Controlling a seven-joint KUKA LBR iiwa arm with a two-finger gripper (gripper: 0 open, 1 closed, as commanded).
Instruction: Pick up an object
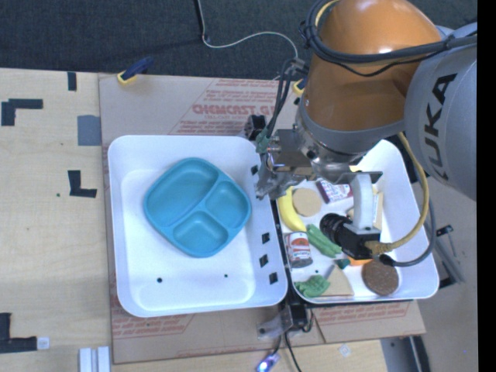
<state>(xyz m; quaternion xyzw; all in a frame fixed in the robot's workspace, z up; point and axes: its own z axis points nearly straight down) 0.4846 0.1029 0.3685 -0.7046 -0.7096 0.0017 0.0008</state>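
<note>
The right bin (pixel 415 208) holds several small things: a yellow banana (pixel 291 212), a tan round disc (pixel 307 202), a small can with a red label (pixel 299 248), a green pod (pixel 322 239), a green leafy piece (pixel 313 287) and a brown round cookie (pixel 380 277). My gripper (pixel 269 178) hangs below the grey wrist over the divider between the bins, just left of the banana's upper end. Nothing shows between its tips from this angle. The arm's orange band hides the far part of the right bin.
A blue divided plate (pixel 198 206) lies in the left bin (pixel 124 177), with bare white floor in front of it. A purple-and-white packet (pixel 335 191) and a tan slice (pixel 339 284) also lie in the right bin. Cardboard (pixel 194 107) lies under both bins.
</note>
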